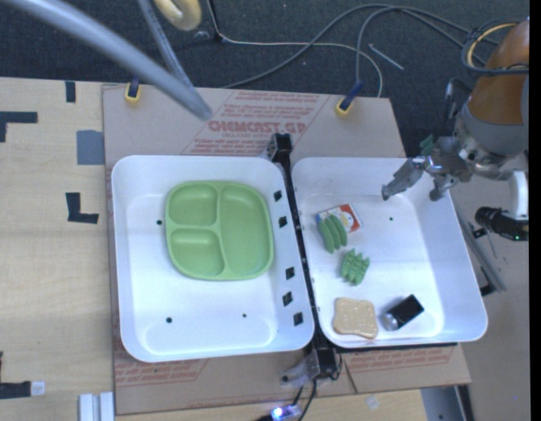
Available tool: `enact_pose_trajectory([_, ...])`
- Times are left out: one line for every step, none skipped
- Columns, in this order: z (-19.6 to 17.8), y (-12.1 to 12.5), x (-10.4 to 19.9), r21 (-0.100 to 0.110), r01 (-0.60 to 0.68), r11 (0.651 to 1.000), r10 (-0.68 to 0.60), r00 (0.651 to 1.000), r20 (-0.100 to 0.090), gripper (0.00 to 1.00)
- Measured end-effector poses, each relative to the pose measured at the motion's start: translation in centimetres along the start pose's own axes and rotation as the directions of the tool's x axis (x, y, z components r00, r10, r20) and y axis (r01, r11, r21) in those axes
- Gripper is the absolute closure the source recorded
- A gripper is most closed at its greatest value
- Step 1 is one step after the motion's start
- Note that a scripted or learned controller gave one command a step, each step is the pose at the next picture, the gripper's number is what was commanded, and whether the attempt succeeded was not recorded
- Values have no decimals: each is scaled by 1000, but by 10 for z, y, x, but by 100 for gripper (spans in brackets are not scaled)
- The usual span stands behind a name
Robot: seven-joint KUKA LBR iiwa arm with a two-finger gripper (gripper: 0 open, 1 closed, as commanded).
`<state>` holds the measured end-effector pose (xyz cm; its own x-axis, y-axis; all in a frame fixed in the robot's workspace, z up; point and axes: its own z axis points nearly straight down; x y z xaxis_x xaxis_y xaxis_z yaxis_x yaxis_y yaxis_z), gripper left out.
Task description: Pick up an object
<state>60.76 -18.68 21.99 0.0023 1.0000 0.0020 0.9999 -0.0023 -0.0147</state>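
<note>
2 white bins sit side by side on the counter (42,235). The left bin (138,323) holds a green divided plate (220,231). The right bin (445,261) holds a green pea pod (331,232) on a small card (345,217), a green leafy piece (354,267), a bread slice (354,317) and a black block (406,310). The gripper (421,181) hangs spread wide over the right bin's far right corner, holding nothing.

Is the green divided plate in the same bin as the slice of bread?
No. The green divided plate lies in the left bin, while the slice of bread lies in the right bin.
</note>
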Motion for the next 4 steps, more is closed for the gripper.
enact_pose_trajectory([-9, 3, 1, -13, 4, 1000, -4, 1000, 3, 0])
enact_pose_trajectory([55, -1, 3, -8, 4, 1000, -4, 1000, 2, 0])
enact_pose_trajectory([119, 0, -1, -7, 4, 1000, -4, 1000, 2, 0])
enact_pose_trajectory([131, 3, -2, -18, 4, 1000, -4, 1000, 4, 0])
